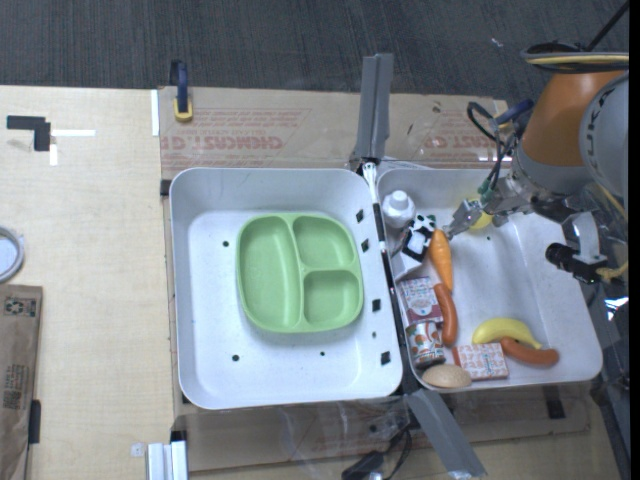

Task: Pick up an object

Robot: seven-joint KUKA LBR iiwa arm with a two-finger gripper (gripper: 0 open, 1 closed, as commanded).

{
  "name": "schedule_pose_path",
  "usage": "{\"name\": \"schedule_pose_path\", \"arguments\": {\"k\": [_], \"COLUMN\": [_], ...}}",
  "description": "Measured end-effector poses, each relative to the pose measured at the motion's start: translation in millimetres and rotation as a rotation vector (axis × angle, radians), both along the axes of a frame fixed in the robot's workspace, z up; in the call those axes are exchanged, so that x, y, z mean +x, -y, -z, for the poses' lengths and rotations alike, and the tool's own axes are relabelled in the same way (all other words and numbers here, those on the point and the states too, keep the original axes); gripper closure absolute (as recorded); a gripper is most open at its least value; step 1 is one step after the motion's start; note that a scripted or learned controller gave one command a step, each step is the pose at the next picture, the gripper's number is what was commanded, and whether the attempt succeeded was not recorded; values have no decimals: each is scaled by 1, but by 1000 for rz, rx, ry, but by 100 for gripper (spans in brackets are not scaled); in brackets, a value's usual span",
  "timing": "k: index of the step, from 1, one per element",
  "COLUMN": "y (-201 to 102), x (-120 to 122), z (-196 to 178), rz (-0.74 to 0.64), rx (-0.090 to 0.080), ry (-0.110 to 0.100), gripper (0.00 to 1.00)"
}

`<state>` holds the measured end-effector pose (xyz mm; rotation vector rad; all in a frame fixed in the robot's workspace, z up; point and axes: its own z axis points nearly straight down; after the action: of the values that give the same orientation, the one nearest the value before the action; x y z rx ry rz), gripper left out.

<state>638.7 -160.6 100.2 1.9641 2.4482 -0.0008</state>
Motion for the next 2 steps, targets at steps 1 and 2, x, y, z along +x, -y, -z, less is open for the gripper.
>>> {"name": "schedule_pose_path", "arguments": {"k": [1,2], "y": [-6,4], "x": [7,21], "z": [-28,8], "rz": [92,128], "rx": [1,1], "ry": [1,0], "gripper": [0,0]}}
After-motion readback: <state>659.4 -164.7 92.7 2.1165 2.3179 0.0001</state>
